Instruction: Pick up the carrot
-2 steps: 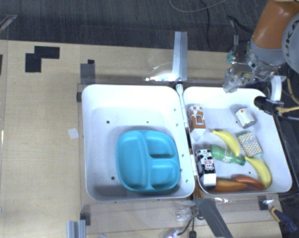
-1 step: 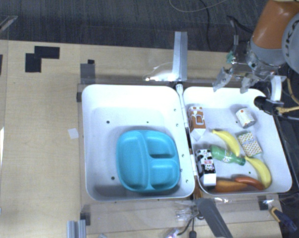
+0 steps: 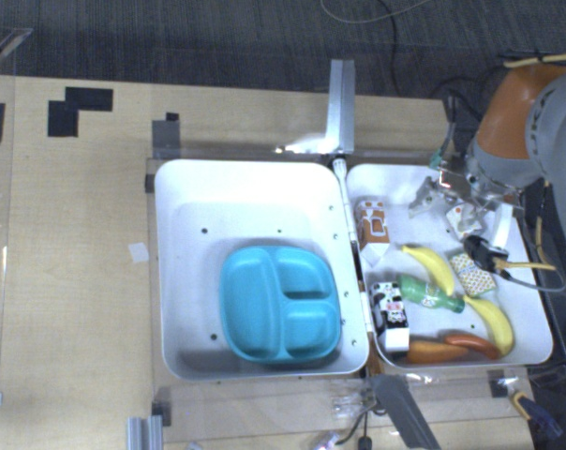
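1. The carrot (image 3: 452, 347), a long tapered orange-red piece with a glossy plastic look, lies flat along the near wall of the right white bin (image 3: 538, 345), its length running left to right across the view.

2. By its look I judge it a light, stiff toy vegetable: it should not crush, but its smooth rounded skin could slip or roll between two fingers.

3. The best hold seems to be across the thicker middle, with the fingers closing square to its long axis; the tapered end would likely squirt out.

4. Access is tight. The bin wall runs just beside the carrot on the near side, so one finger needs room between carrot and wall.

5. A small white box with black markings (image 3: 390, 309) stands at the carrot's left end, touching or nearly so.

6. A yellow curved banana (image 3: 494, 319) lies just beyond the carrot's right part, and a green bottle-shaped object (image 3: 431, 293) lies near, behind it. A second yellow banana (image 3: 431, 262) and a brown-and-white carton (image 3: 372, 221) sit farther back.

7. The two-finger gripper (image 3: 456, 200) hovers over the far right part of the same bin, well apart from the carrot. Its fingers look spread, with nothing between them.

8. A blue divided plastic tray (image 3: 278, 300) rests in the left white bin (image 3: 185, 251), away from the work.
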You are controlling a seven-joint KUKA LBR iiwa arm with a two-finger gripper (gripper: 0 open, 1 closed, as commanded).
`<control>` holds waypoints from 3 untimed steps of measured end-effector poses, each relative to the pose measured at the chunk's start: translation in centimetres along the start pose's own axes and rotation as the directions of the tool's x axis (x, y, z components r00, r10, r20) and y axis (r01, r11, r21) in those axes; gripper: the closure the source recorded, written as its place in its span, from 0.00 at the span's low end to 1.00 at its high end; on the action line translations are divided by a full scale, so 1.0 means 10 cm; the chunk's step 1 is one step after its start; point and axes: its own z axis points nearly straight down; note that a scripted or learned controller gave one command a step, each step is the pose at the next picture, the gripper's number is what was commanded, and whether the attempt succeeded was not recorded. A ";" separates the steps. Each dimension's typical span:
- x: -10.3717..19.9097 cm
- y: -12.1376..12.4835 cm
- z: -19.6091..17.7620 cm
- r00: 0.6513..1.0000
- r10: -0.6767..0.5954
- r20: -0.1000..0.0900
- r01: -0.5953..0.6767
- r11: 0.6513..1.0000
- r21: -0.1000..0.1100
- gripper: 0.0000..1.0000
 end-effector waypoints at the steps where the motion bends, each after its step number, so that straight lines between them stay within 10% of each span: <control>1: 0.24 -0.08 0.08 0.998 -0.065 0.000 0.065 0.998 -0.001 0.00; 2: 0.24 -0.08 0.08 0.998 -0.064 0.000 0.064 0.998 -0.001 0.00; 3: 0.51 0.19 -0.12 0.935 -0.355 0.001 0.355 0.935 -0.005 0.00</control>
